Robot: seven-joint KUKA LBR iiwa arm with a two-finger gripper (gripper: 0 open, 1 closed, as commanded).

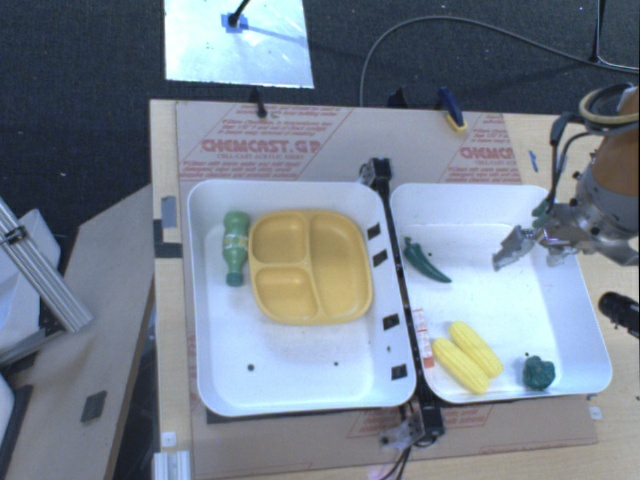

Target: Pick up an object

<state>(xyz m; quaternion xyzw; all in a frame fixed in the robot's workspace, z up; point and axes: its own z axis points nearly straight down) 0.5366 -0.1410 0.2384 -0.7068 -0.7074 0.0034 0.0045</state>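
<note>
Corn cobs, two yellow ones lying side by side, sit at the near edge of your right bin, with a small green broccoli piece just beside them toward the near right corner. Farther back, a green pepper lies close to the divider between the bins. Any of these would serve; the pepper looks the easiest pick, since it lies well apart from the others. To grasp it well, you would bring the gripper leftward, line its fingers across the pepper's narrow body, then descend squarely. The gripper hangs above the bin's bare middle, tilted toward the left, gripping nothing; whether its fingers are spread or clenched, you cannot tell. Beyond, the left bin holds a yellow divided plate and a green bottle.
</note>
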